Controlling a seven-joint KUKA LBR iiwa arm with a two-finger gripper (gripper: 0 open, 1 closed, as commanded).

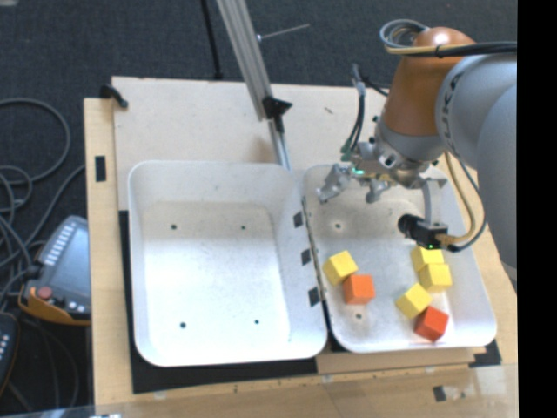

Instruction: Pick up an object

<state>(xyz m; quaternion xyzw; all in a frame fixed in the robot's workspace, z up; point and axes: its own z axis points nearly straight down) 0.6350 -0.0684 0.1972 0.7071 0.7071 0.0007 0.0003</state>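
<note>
Our gripper (352, 186) hangs open and empty above the right bin (474, 333), so we risk closing between the tightly clustered blocks (349, 278).

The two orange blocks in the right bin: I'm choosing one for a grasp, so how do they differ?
The orange block near the bin's middle touches a yellow block at its upper left; the orange block at the front right touches a different yellow block. The middle one lies well inside the right bin; the front-right one sits close to the rim. Both look like similar small cubes, lying apart from the pincer.
</note>
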